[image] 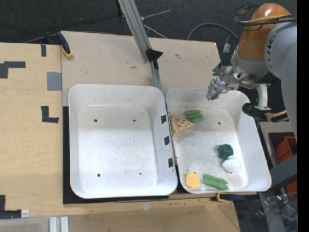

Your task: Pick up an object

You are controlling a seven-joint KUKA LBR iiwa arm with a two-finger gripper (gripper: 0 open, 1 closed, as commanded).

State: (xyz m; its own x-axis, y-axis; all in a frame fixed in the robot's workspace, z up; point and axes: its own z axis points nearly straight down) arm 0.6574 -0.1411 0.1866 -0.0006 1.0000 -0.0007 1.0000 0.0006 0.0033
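Note:
My gripper (pixel 213 94) hangs over the far rim of the right bin (pixel 251 129), fingers pointing down, with nothing visible between them. Just below and left of it, a green pod-shaped piece (pixel 194 115) lies beside a tan waffle-patterned wedge (pixel 181 124). Further toward the front sit a dark green lump (pixel 224 151) and a white rounded object (pixel 231 165). At the front edge are a yellow piece (pixel 193 180) and another green pod (pixel 215 181).
The left bin (pixel 116 139) stands beside the right one, sharing a middle divider with black clips (pixel 167 140). A slanted metal rail (pixel 140 33) runs from the top to the bins' junction. Cables lie behind the bench.

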